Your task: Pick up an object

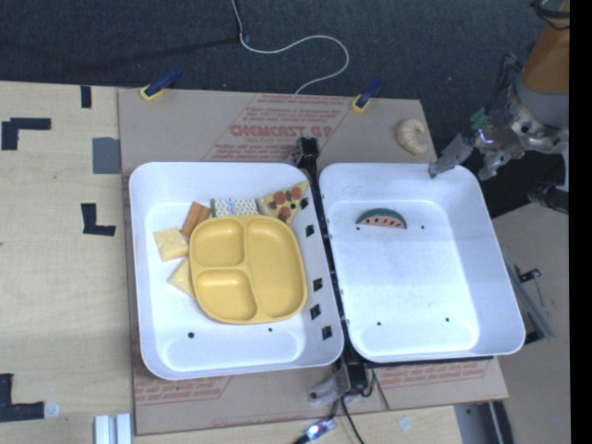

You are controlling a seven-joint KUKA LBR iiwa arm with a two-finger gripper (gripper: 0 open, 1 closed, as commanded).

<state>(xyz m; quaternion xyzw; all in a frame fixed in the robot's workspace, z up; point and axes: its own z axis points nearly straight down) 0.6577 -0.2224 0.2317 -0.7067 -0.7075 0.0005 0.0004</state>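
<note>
Nearest the camera I saw the front rim of the left bin (222, 363), well down-left of the gripper (467, 155). Cables (338, 405) bunched at the seam between the two bins, also far below the gripper.

Arm (546, 63) came in from the upper right, orange band near the top edge, wrist angled down and left. Gripper sat at the far right corner of the right bin (481, 340), over the rim or just outside it. One dark finger (449, 160) pointed down-left toward the bin corner, a second part sat just right of it. I couldn't tell how the fingers stood; too small and blurred. Nothing visible between them.

Closest candidate object was a watermelon slice toy (381, 219): red face, green rind, flat on the right bin floor, below-left of the gripper and apart from it.

Further left, in the left bin, a yellow divided plate (248, 268) with three compartments, lying flat. Small items tucked around its far and left edges: tan cracker-like pieces (172, 244), an orange-brown piece (194, 217), a pizza-slice toy (287, 198). All well away from the gripper.

A beige lump (413, 135) lay on the cardboard (268, 128) outside the bins, just left of the gripper.
</note>
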